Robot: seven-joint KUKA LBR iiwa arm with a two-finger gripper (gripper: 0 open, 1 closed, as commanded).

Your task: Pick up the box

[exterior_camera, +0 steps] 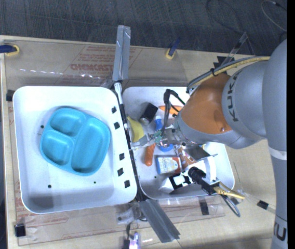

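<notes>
Arm: the grey arm (251,105) reaches in from the right, and its orange band (205,112) hangs over the right bin.
Pincer: it (164,135) is low inside the right bin, among the clutter just left of the orange band; the wrist hides most of it, so how it stands cannot be told, nor whether it has hold of anything.
Box: a small blue and white box (166,164) lies flat on the floor of the right bin, just below the pincer and near the bin's middle.
Right bin: the white bin (225,175) carries a jumble of small things packed close together.
Beside the box: an orange stick-like piece (149,154) lies at its left, tilted; a yellow thing (135,129) sits further up and left, near the divider between the bins.
Above the pincer: a small black block (149,111) rests toward the bin's upper part.
Below the box: a black tool (199,179) with a long handle lies at a slant toward the lower right corner, its metal end over the rim.
Left bin: the white bin (28,139) holds a blue divided tray (75,140), lying flat near its middle.
Tabletop: pale wood board (59,56) under both bins, with red printing along the top.
</notes>
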